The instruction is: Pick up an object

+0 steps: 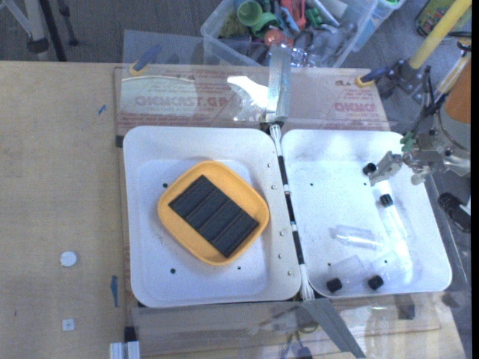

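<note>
Rounded yellow tray point(213, 212) with ribbed black insert, clear plastic tubes point(394, 230), metal pincer point(383, 167)

A wooden bench point(52, 163) was seen carrying two shallow white bins, the left bin point(142, 275) and the right bin point(314, 152), set side by side and touching along a central seam. A printed cardboard sheet point(172, 96) was laid behind them, with a metal strip point(278, 81) standing at its middle. A clear plastic tub point(224, 32) of coloured items was placed on the floor beyond.
</note>
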`<state>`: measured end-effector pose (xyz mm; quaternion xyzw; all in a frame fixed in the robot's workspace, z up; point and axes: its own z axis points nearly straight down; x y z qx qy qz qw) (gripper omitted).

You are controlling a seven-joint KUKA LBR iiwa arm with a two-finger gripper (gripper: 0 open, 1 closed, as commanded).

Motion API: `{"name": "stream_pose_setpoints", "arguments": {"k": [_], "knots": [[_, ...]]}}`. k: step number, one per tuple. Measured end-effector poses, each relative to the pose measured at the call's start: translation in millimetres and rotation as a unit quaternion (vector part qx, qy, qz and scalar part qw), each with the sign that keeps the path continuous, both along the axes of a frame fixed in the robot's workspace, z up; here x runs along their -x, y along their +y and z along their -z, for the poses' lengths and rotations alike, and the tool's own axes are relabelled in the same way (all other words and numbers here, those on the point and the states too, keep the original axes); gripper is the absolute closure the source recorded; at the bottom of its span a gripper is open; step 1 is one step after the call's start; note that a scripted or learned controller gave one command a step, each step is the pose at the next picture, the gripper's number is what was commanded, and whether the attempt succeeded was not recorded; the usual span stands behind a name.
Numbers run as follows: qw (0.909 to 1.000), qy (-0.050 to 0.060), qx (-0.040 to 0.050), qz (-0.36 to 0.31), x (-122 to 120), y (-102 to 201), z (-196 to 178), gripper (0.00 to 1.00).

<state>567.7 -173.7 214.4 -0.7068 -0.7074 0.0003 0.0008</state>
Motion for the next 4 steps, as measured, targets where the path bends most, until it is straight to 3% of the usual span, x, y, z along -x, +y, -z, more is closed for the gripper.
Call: {"name": "stream_pose_setpoints", "arguments": {"k": [1,2,3,4], "knots": [[0.9995,-0.004,0.0014,-0.031,-17,-15,127,0.00],[0.9991,-0.004,-0.0010,-0.042,-72,-45,98,0.00],[0.9973,-0.003,0.0010,-0.073,-6,-4,127,0.00],[0.9929,-0.003,0.0016,-0.119,-61,-8,72,0.00]]}}
